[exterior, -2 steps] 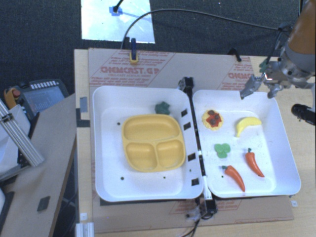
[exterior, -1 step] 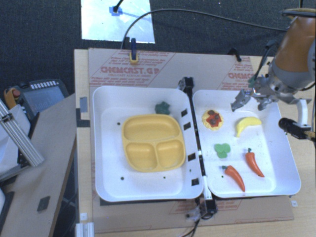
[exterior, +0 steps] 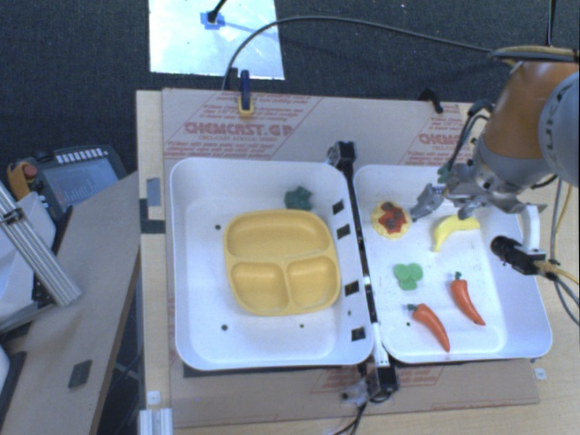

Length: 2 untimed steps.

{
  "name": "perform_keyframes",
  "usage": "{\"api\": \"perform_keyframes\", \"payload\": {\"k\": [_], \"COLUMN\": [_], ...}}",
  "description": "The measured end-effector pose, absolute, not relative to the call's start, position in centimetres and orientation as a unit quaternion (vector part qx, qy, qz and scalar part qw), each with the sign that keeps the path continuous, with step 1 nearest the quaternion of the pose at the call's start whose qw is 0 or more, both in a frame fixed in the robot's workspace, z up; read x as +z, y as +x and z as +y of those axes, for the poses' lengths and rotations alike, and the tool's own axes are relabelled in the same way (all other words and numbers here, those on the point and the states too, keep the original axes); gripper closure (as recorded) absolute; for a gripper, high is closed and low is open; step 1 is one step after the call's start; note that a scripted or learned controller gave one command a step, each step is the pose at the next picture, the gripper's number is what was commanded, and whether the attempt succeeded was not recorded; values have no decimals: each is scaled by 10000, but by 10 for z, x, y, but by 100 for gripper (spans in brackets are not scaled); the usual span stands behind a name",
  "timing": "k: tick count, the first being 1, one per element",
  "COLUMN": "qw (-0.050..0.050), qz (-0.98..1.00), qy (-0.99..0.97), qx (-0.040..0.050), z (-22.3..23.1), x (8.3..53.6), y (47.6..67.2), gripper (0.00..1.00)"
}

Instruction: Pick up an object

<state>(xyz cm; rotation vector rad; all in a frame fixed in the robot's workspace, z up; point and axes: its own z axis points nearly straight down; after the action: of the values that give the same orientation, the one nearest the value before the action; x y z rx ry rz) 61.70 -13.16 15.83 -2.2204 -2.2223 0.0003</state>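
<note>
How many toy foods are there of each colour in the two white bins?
Green: 2, the green piece by the yellow tray, and the green piece in the right bin
Orange: 2, carrot and carrot
Yellow: 1, banana
Yellow with red: 1, round piece
Total: 6

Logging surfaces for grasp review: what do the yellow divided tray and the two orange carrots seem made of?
Yellow three-compartment tray: likely moulded plastic, smooth, slightly glossy with soft highlights on its rims. Two orange toy carrots: probably plastic or rubber, uniform colour, faint sheen; too small to tell which.
</note>
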Motion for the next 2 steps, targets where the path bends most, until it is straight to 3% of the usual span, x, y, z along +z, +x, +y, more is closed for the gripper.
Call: {"api": "perform_keyframes", "payload": {"k": [1,2], "qw": [-12,-49], "qz": [-7073,-7075], "qy": [-7069,-7067], "qx": [-8,-29], "z": [-138,-139], "x": [102,117], "y": [614,616], "gripper": [0,100]}}
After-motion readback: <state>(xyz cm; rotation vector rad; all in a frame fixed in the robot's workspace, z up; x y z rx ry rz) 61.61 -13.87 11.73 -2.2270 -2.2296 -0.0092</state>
